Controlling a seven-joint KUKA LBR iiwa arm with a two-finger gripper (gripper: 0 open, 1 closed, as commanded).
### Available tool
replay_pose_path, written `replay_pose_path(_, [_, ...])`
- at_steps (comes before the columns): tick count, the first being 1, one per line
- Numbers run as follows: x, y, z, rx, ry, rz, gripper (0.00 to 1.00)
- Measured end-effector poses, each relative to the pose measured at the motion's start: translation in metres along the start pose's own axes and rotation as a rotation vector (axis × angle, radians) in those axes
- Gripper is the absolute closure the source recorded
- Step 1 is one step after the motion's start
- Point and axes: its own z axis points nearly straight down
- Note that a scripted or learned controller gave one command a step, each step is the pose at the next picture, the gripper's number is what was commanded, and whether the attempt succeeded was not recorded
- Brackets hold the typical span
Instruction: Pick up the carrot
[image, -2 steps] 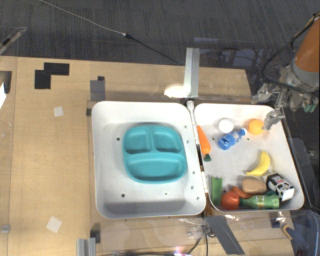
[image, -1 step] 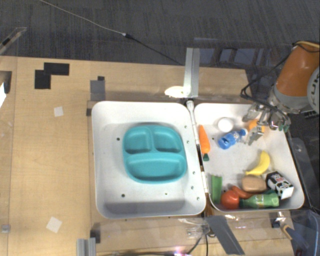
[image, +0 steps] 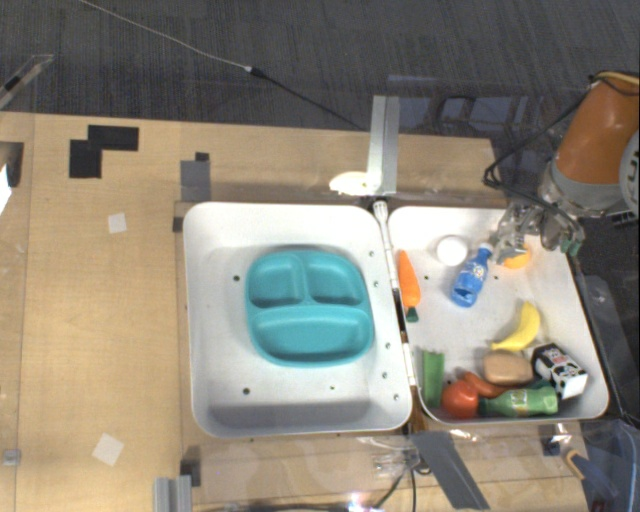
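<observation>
Right bin (image: 590, 330): slim orange carrot (image: 407, 279), green tip, by left wall.

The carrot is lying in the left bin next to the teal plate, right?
Not quite. The camera view shows the carrot in the right bin, along its left wall. The teal plate is in the left bin.
</observation>
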Motion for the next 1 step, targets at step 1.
replay_pose_path(1, [0.0876, 0.0635, -0.0878, -0.005, 0.0, 0.088, 1.0])
